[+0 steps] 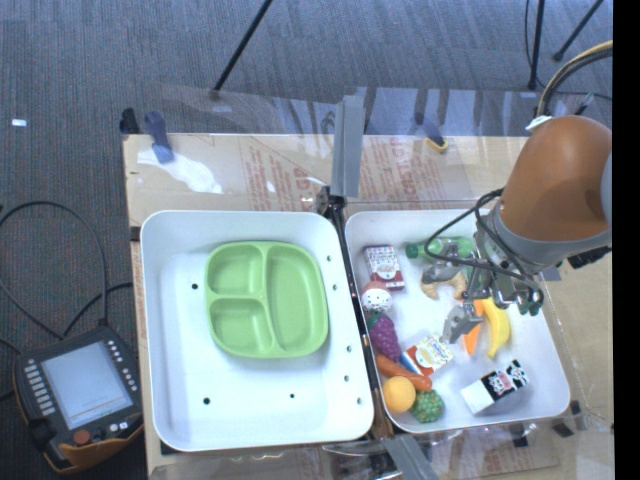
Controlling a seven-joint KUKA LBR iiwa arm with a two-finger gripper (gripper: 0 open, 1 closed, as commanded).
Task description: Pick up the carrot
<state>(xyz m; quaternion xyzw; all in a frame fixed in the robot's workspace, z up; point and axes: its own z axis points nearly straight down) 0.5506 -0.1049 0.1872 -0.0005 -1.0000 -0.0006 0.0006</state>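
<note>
I've got the slim orange tapered plastic carrot (403,373) low in the right-hand shallow white plastic bin (548,360), near its left wall. It lies flat, long axis running from about ten o'clock up by the purple bumpy grape cluster (384,336) down to four o'clock, where it slips under the edge of the small printed snack packet (432,353). Just below it sit a smooth round orange fruit (399,395) and a knobbly green broccoli floret (428,406), both close enough to crowd a grasp.

From my metal two-finger end effector (460,325), the carrot lies toward eight o'clock, near but not touching. The fingers look slightly parted and point down at bare bin floor, with nothing between them as far as I can see. So my read: the move needs a shift down-left, and I'd want the fingers closing across the carrot's narrow width, not along its length.

Around the end effector: a glossy curved yellow banana (497,328) just to its three o'clock, a pale lumpy piece further up at eleven that I can't identify, and a black-and-white milk carton (497,386) at five o'clock. A red printed can (384,266) and a small white figure with a red cap (376,295) lie along the left wall.

Over at nine o'clock, the left bin (170,368) carries a matte green three-compartment tray (267,298), well apart. Both bins rest on the counter (250,168).
</note>
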